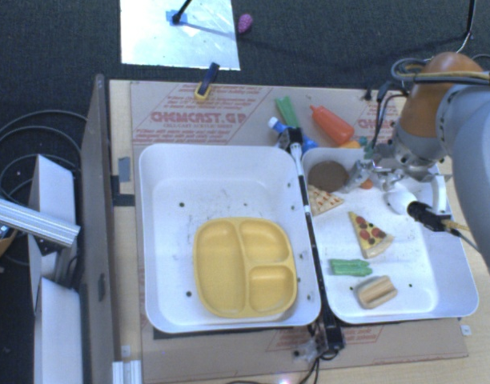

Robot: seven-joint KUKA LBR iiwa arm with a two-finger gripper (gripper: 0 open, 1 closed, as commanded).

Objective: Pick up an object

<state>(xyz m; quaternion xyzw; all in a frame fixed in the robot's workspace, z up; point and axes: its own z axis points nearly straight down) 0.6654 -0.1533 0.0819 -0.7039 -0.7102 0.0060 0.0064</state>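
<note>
The gripper (393,184) hangs low over the far end of the right bin (453,270), its metal parts bunched under the orange band of the arm (461,110) — how its jaws stand cannot be told from this slanted look down, and nothing is visibly caught between them.

Taking the gripper as the landmark: a brown round piece (329,175) lies just beside it on the side toward the left bin (161,214), and a waffle-like square (323,201) sits a little nearer the camera than that. A pizza slice (369,234) lies near the gripper, on the camera's side of it and apart from it. Farther the same way come a green piece (351,267) and then a tan bread-like piece (376,292) — both well apart from the gripper.

A yellow divided tray (245,267) rests in the left bin, far from the gripper.
</note>
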